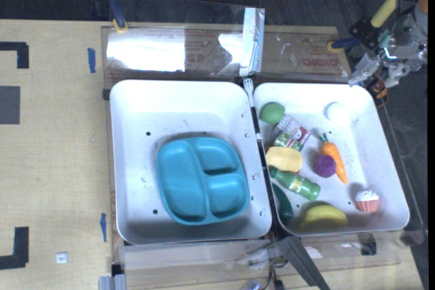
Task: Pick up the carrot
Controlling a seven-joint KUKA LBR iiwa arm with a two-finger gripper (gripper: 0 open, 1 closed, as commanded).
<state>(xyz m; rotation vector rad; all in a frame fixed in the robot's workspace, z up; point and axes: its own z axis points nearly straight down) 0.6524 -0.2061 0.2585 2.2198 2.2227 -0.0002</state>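
Your carrot [334, 158] lay in the right bin [391, 166], right of centre, its green top pointing toward the far wall and its orange tip slanting toward the near right. A purple fruit-shaped toy [325, 166] touched it on the left side. Just left of that, you saw a small printed packet [291, 132] lying tilted, with a green round piece [272, 112] beyond it near the bin's far left corner. Below the packet sat a pale yellow piece [284, 159], and below that a green bottle [296, 183] lay on its side. A yellow banana [323, 214] rested along the near wall, next to a dark green item [282, 204] tucked against the divider. A small cupcake [367, 200] with a pink base stood near the right corner, apart from the carrot. A faint white round object [334, 110] sat toward the far wall. In the left bin [129, 146], you had a blue divided plate [203, 178] set near the middle. The gripper [380, 75] hung outside the right bin's far right corner, well apart from the carrot, among cables and fittings; you could not tell how its fingers stood. Both bins sat side by side on the desk [47, 166], with a clear plastic sheet [183, 44] behind them.
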